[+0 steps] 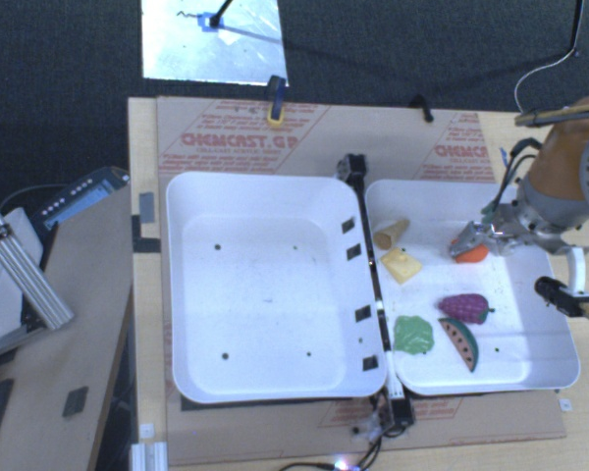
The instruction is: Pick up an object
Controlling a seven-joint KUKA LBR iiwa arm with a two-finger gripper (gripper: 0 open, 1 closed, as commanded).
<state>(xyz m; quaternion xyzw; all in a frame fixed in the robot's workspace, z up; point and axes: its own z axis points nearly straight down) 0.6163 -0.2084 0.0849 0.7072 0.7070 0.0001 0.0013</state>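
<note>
Gripper [468, 240] low in right bin [530, 366], orange obj [471, 254] right at tips; grip state unclear. Lift not done.

I see the right bin [560, 361] holding five pieces: cone [392, 232] behind wedge [401, 265], leaf [412, 335] left of slice [461, 342], grapes [464, 308] behind.

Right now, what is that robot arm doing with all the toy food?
The arm's claw is down in the right bin, right at an orange toy, trying to pick it up. Whether it has a grip is unclear. A yellow cheese piece, a purple toy, a green toy and a watermelon slice lie nearby.
</note>
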